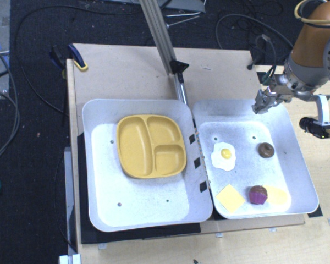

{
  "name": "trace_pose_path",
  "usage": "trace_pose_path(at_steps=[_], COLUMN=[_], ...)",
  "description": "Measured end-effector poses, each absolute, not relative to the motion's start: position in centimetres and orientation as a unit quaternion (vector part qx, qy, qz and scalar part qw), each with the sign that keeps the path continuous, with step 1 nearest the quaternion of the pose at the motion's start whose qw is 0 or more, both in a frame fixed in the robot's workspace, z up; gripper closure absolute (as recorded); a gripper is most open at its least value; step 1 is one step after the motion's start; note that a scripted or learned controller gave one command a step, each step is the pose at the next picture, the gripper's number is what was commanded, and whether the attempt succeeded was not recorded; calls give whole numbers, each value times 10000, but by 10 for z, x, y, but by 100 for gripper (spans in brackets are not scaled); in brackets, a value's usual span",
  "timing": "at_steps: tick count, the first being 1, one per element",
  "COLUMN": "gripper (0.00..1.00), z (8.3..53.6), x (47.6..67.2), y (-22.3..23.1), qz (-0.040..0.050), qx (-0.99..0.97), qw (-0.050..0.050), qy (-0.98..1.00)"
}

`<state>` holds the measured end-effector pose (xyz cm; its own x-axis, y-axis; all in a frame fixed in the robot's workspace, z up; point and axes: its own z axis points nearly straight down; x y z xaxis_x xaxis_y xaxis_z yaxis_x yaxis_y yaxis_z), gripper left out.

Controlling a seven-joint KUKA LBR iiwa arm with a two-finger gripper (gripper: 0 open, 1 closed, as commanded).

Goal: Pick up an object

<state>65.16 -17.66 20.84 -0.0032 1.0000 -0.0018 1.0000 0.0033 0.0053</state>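
Observation:
The right bin point(297, 164) holds a fried egg point(224, 156), a brown chocolate doughnut point(265, 150), a yellow cheese slice point(230, 198), a purple round piece point(257, 194) and a pale yellow piece point(278, 196). My gripper point(262, 104) hangs over the bin's far right rim, up and right of the doughnut, with nothing between its fingers. The grey arm with its orange band point(313, 43) comes in from the upper right.
The left bin point(99, 202) holds a yellow three-compartment plate point(152, 146). A metal pole point(160, 32) slants down to the seam between the bins. Black clips point(198, 161) sit along that seam. Cables lie on the dark floor around the bench.

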Motion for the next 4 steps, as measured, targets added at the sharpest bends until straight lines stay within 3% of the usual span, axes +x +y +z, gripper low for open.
trace_pose_path(at_steps=[1, 4], gripper=[100, 100], z=[254, 221], x=[658, 627], y=[-172, -6], qz=[15, -7], qx=[7057, 7046], qw=[25, -13], qy=[7085, 7096])
